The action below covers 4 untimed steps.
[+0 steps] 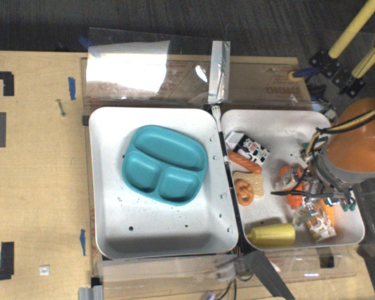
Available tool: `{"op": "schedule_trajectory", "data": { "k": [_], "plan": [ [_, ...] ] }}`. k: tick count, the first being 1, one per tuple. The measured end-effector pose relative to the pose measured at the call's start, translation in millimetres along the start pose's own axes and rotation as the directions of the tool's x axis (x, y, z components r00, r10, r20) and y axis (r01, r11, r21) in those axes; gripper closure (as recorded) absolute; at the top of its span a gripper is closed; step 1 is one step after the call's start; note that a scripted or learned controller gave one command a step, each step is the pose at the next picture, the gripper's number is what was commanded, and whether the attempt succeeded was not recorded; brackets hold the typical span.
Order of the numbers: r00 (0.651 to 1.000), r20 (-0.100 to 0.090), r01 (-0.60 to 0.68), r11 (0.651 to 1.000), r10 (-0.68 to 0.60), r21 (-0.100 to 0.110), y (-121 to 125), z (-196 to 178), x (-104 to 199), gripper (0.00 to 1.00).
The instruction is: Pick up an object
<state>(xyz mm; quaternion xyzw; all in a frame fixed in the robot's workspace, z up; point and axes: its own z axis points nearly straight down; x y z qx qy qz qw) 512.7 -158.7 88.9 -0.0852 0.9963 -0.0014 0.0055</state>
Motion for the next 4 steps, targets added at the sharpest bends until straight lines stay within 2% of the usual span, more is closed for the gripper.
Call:
{"op": "schedule_trajectory", "data": {
  "k": [1,2,3,4],
  "plan": [
    [0.994,0.002,-0.105,0.994,0.105,0.001,35.7,-0.7,-9.2,0.00],
    [0.994,0.002,-0.105,0.994,0.105,0.001,35.8,-0.7,-9.2,0.00],
    [0.997,0.001,-0.073,0.997,0.073,0.002,39.4,-0.3,-38.4,0.00],
    [0.999,0.019,-0.046,0.999,0.046,0.004,35.8,-2.4,4.4,0.00]
  ]
}}
